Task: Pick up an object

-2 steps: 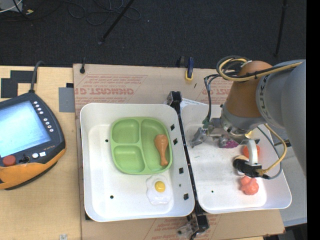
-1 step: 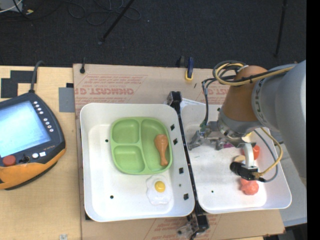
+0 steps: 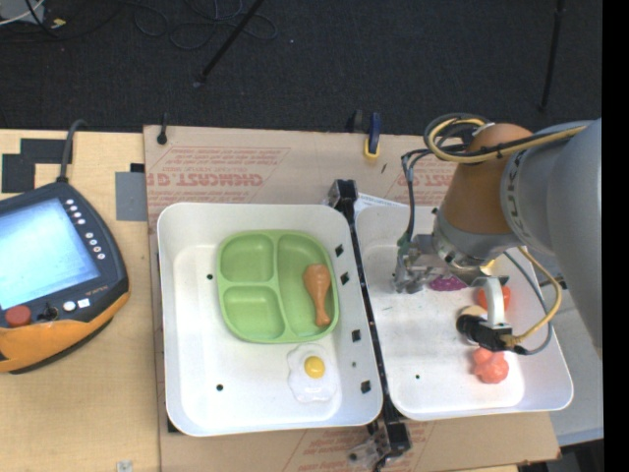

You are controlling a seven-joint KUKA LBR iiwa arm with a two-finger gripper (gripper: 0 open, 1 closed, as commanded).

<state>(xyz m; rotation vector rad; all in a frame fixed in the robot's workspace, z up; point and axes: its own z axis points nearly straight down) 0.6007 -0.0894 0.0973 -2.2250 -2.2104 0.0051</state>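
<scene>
Two bins: left (image 3: 187, 362) holds a green tray (image 3: 257, 298) with drumstick (image 3: 319, 293); pincer (image 3: 411, 278) grip unclear.

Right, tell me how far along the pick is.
Nothing looks picked yet. The gripper is low in the right bin beside a purple object, with nothing visibly between its fingers. Red-orange items lie in that bin; the drumstick sits on the green tray. Grasping and lifting remain.
</scene>
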